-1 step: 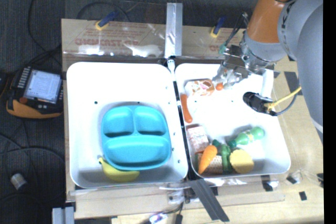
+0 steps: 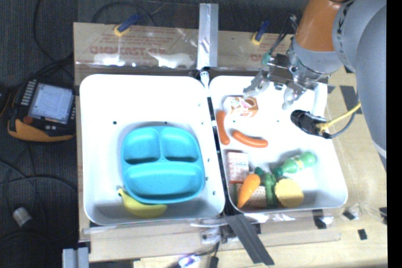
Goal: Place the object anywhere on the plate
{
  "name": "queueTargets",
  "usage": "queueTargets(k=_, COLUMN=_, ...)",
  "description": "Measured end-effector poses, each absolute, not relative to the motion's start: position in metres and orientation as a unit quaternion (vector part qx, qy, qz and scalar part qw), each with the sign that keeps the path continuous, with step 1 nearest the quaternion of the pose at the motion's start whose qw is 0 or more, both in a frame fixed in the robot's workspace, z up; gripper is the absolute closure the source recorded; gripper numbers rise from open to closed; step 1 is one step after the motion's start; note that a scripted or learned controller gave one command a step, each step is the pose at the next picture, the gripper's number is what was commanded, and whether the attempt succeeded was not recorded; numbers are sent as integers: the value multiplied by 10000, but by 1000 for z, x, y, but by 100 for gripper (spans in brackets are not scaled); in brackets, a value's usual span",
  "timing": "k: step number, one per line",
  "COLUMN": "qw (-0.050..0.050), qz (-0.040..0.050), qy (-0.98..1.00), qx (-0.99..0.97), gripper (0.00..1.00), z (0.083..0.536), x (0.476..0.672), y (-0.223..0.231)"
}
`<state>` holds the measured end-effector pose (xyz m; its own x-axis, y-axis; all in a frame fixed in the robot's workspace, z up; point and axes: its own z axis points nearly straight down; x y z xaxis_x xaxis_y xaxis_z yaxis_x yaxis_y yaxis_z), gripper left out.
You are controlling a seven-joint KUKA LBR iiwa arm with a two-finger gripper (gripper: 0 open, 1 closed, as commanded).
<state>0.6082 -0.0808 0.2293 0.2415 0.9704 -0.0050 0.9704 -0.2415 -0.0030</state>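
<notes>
A view from above looks down at a slant on a worktop [image 2: 88,41] carrying two shallow white bins side by side. The left bin [image 2: 100,103] holds a blue plate [image 2: 163,163] with three compartments, two smaller ones at the far side and one wide one nearer the camera. A yellow banana [image 2: 141,206] lies at the plate's near edge, partly tucked under its rim. The right bin [image 2: 333,179] holds a scatter of toy food. Near its far left corner sits a small white and orange packet [image 2: 244,106]. Just beside the divider between the bins lies a thin red sausage [image 2: 223,128], running lengthwise, and next to it a second orange-red sausage [image 2: 250,139] lies crosswise. Nearer the camera are a small pinkish box [image 2: 237,166], an orange carrot [image 2: 248,189], a dark green vegetable [image 2: 269,185], a yellow block-shaped item [image 2: 288,192] and a green bottle-shaped item [image 2: 296,163], all clustered close together, some touching. The grey arm [image 2: 364,22] with its orange band [image 2: 320,19] reaches in from the right. Its gripper [image 2: 274,90] hangs over the far part of the right bin, above and just right of the white and orange packet. The fingers [image 2: 256,87] are spread apart with nothing between them, and whether they touch the bin floor cannot be told. A small device with a lit screen [image 2: 49,103] rests on the floor to the left.
</notes>
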Motion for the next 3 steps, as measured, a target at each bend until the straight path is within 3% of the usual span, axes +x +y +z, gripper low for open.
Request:
queueTargets(k=1, qw=3, qz=-23, qy=5873, qx=8094, gripper=0, z=252, x=626, y=-82)
queueTargets(k=2, qw=-9, qz=-21, qy=6010, qx=7993, gripper=0, z=182, x=587, y=40)
queueTargets(k=3, qw=-18, qz=-25, qy=5564, qx=8309, gripper=0, z=182, x=535, y=30)
